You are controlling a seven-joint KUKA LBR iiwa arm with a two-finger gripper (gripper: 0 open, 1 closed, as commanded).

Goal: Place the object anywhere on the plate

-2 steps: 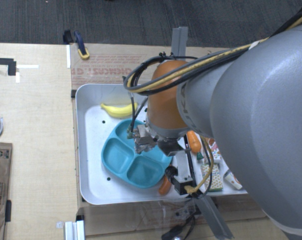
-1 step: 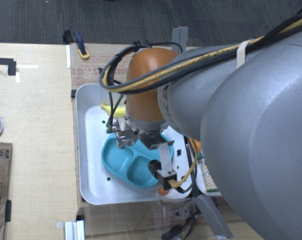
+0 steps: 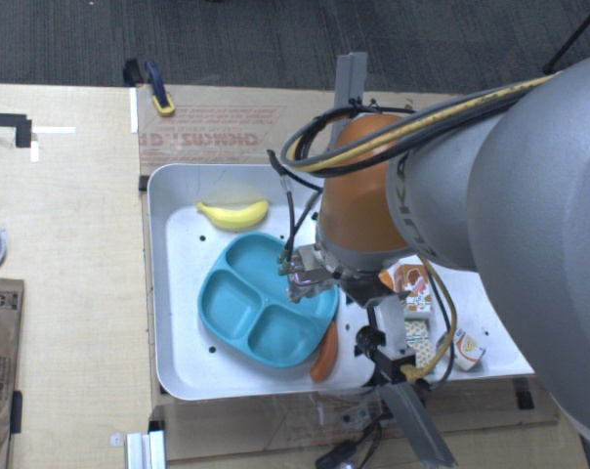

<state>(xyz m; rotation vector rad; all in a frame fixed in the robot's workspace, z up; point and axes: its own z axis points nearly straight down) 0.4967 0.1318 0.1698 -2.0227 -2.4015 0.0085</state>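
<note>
one white bin (image 3: 168, 291) holds one blue plate (image 3: 246, 311) with three compartments, one yellow banana (image 3: 233, 213) and one orange, sausage-shaped object (image 3: 322, 355). the banana lies apart from the plate, beyond its far rim, near the bin's upper left corner. the orange object lies on the bin floor, just beside the plate's lower right rim, not on the plate. to the right, partly hidden by the arm, are small printed packages (image 3: 417, 306), at least three, though the exact count cannot be told. one grey arm with an orange band (image 3: 363, 203) reaches in from the right; its gripper (image 3: 303, 279) hangs over the plate's right rim. whether the gripper is open or closed cannot be told, and nothing is seen held in it.
</note>
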